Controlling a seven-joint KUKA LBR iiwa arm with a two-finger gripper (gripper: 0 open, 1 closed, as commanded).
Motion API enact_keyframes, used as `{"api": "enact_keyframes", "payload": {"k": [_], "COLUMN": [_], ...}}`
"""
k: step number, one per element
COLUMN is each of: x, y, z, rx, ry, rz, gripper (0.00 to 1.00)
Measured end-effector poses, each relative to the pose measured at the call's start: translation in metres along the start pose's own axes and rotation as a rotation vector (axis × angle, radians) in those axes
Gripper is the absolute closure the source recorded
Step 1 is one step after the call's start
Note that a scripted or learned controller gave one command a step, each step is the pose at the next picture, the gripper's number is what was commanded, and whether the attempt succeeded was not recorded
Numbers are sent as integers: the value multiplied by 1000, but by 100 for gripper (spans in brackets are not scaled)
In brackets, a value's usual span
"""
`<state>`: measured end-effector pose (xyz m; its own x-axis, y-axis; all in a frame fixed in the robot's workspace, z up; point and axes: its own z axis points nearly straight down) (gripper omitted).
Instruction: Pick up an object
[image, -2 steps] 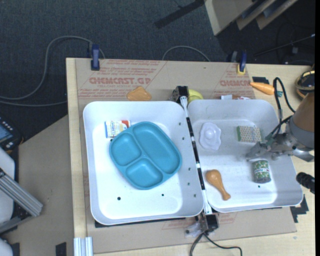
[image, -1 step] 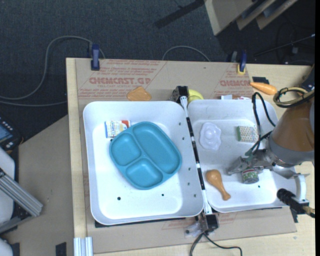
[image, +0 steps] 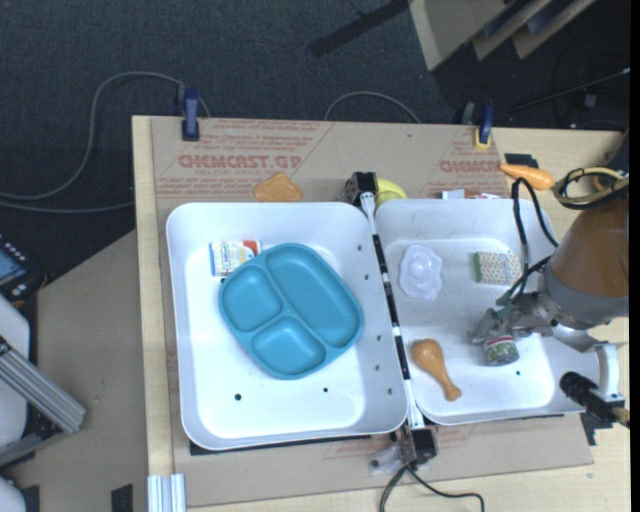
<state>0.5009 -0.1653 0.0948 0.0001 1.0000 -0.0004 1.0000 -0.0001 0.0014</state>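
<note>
Grey metal gripper (image: 500, 335) low in the right bin (image: 455, 405), fingers pointing down over a small dark, speckled object (image: 501, 351) on the bin floor. Fingers look drawn in narrow around the object's top, but whether it sits between them or merely under them is not resolvable; grip not confirmed. Orange wrist band directly right of the gripper, arm entering from that side.

Outward from there: tan spoon-shaped piece (image: 436, 366) lies near, lower left, apart from the gripper. Patterned green-white block (image: 495, 266) up near the bin's far wall. Clear crumpled plastic cup (image: 421, 272) at upper left of the same bin. Left bin (image: 200, 400) holds a blue divided plate (image: 290, 310) and a small carton (image: 232, 255) tucked at its far edge.

Risks, as judgement: small rounded target could squirt sideways if the fingers close off-centre; a shallow pinch on its top may slip on lift. Black cable looping beside the wrist could snag on a fast rise.
</note>
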Motion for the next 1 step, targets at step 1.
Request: {"api": "enact_keyframes", "payload": {"k": [1], "x": [111], "y": [16], "z": [-95], "rx": [-10], "ry": [5], "rz": [-14], "gripper": [100]}}
